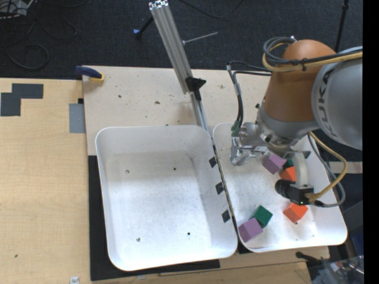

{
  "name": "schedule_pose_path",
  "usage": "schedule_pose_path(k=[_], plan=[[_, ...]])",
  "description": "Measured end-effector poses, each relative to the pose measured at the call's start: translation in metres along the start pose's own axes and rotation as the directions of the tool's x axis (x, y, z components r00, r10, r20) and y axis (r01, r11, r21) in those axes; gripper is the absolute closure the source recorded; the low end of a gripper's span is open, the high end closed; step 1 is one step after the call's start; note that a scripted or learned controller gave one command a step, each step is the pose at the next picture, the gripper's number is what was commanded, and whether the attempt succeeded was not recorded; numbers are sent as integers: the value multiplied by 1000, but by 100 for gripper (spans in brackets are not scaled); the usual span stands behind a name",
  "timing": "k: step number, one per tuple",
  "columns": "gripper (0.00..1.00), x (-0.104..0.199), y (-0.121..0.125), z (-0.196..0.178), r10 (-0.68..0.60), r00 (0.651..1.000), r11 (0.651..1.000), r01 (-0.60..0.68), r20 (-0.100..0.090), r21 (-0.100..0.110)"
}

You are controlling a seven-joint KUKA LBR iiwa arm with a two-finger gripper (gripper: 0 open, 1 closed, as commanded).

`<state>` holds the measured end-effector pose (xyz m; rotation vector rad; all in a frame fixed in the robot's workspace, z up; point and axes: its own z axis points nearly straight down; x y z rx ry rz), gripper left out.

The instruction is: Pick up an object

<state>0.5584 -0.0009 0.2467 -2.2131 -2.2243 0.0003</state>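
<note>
My gripper (240, 156) hangs low over the back left part of the right bin (331, 232), close to the divider between the bins. Nothing shows in its grasp. A purple block (273, 163) lies just to its right, partly under the wrist, with an orange block (288, 173) touching it. Nearer the front of the same bin are another orange block (295, 212), a green block (263, 215) and a second purple block (250, 229); the green and purple ones touch.
The left bin (118, 158) holds only dark specks. A slanted aluminium rail (174, 46) runs down to the divider between the bins. The arm's cables (323, 188) loop over the right bin's right side. A blue and yellow clamp (90, 73) lies on the bench at back left.
</note>
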Motion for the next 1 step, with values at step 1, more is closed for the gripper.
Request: schedule_pose_path(k=[1], plan=[[100,46,1,16,1,1000,1000,-1,1,4]])
